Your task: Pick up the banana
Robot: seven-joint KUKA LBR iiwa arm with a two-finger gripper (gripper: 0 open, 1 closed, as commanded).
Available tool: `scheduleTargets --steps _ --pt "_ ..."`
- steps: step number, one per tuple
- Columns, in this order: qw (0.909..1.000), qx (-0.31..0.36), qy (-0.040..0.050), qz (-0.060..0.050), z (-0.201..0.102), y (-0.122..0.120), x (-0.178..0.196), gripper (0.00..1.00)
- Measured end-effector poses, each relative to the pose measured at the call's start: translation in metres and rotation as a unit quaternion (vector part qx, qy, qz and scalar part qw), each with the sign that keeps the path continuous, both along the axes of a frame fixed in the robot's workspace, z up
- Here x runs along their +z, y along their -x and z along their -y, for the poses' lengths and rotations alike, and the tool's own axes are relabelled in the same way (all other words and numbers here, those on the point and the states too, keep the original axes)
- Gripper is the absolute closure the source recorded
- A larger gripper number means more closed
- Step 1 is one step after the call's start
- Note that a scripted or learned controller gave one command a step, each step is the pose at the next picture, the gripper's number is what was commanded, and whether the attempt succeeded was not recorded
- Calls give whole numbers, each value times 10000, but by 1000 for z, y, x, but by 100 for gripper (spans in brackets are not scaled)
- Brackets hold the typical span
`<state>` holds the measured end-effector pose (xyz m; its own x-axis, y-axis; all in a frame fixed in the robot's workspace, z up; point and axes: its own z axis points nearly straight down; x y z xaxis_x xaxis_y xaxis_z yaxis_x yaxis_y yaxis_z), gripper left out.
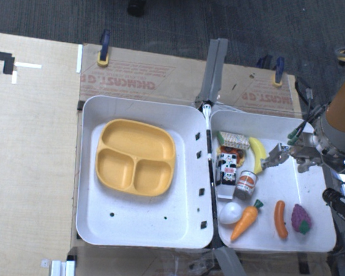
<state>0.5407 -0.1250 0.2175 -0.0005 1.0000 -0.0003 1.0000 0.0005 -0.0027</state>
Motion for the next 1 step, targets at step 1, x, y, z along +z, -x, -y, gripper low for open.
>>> scheduleTargets --steps 1 --pt "9998 -218 3 -6 -18 -49 -71 0"
